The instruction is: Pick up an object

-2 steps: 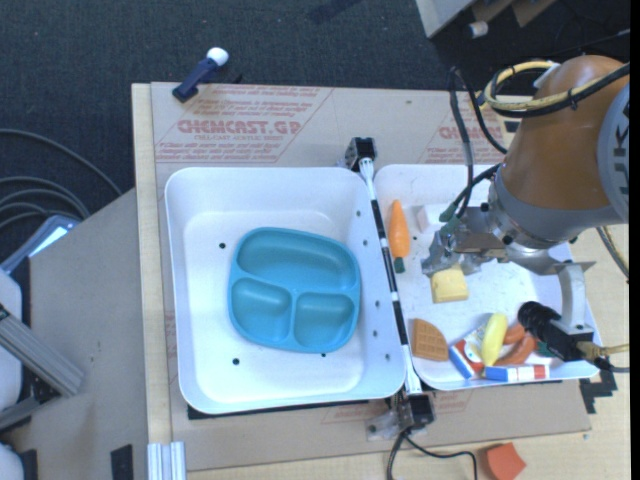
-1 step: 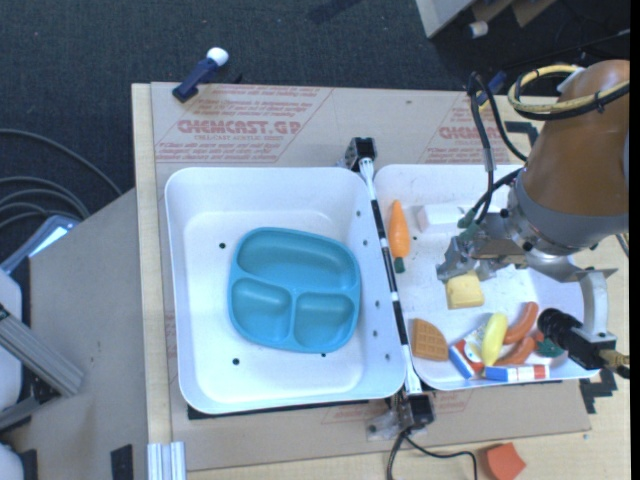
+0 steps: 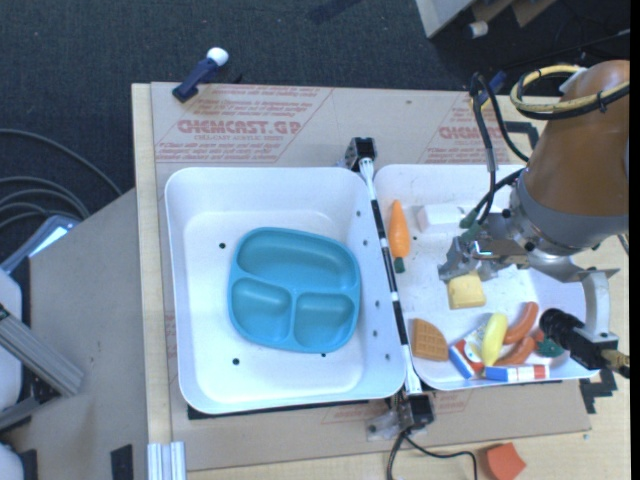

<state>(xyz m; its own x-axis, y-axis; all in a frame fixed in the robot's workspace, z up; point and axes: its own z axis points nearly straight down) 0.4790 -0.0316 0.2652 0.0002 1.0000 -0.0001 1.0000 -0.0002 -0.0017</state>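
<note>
**Gripper over right bin, above cheese**

Reaching in from the right: grey arm [image 3: 580,168], gripper [image 3: 466,258] low over the right bin [image 3: 440,183]. Finger state impossible to tell from this angle. Just below the gripper, a yellow cheese block [image 3: 466,291], contact unclear. Near the divider, a carrot [image 3: 399,230]. Toward the front: a waffle [image 3: 429,340], banana [image 3: 493,336], sausage [image 3: 522,323] and marker [image 3: 515,373], crowded together. In the left bin [image 3: 190,228], a blue 3-part plate [image 3: 295,290].
</note>
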